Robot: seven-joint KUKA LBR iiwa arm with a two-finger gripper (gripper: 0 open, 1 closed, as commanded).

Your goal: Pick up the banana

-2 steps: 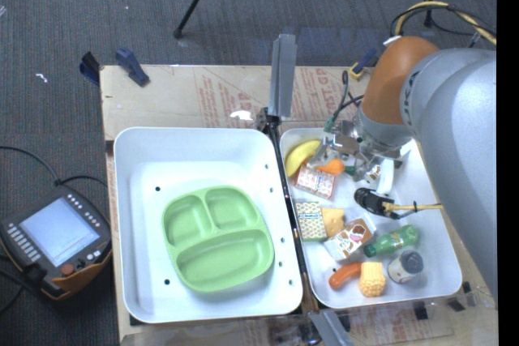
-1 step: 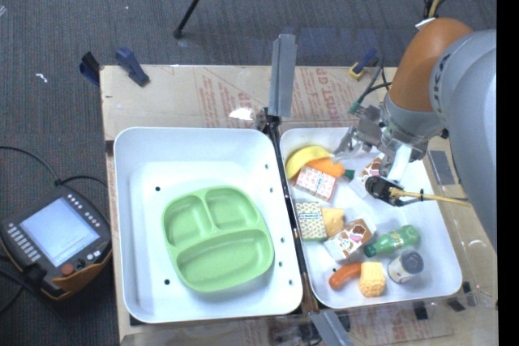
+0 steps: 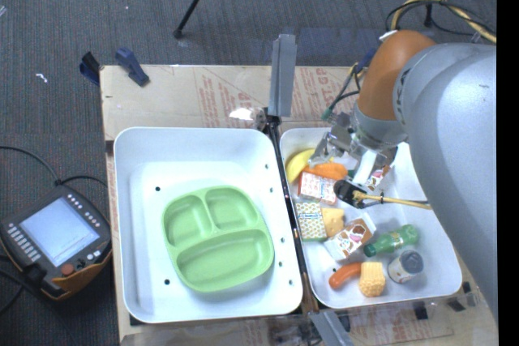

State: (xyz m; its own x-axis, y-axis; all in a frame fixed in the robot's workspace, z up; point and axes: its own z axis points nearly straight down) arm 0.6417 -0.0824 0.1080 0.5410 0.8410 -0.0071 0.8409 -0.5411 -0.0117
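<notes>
You had the gripper [image 3: 347,160] low in the right bin [image 3: 438,255], just beside the banana [image 3: 297,164]; I couldn't tell its state.

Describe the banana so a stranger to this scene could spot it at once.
Look in the right bin, the one crowded with toy food. At its upper-left corner, beside the divider and just left of the gripper, lies the banana. It is the only plain yellow curved piece; the orange item overlaps it.

Two white bins [image 3: 130,174] — one green tray [image 3: 217,249], one banana [image 3: 298,164], one bottle [image 3: 393,240], one carrot [image 3: 344,275]
</notes>
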